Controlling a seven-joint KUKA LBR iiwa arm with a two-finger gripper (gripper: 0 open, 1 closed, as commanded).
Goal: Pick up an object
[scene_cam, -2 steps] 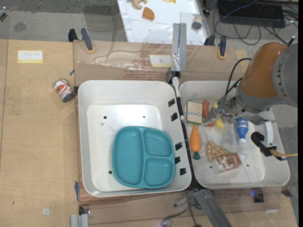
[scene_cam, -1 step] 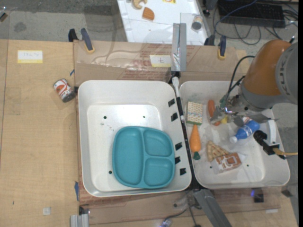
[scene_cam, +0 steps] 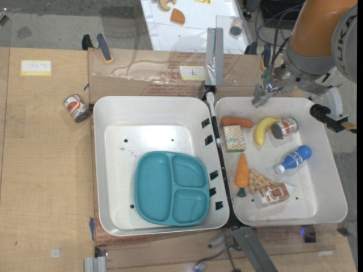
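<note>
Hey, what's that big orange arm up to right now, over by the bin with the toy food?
Gripper above right bin's far rim, holding nothing visible. Banana, can, blue bottle, carrot all lying in bin. Nothing blocking.

Tan wooden bench (scene_cam: 39, 169), cardboard backing (scene_cam: 147, 72)

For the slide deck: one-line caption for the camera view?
KUKA arm above right bin of food items; teal divided tray in left bin.

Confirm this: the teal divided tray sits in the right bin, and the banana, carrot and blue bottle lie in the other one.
Wrong bin. The camera view shows the teal divided tray in the left bin; the banana, carrot and blue bottle lie in the right bin.
</note>
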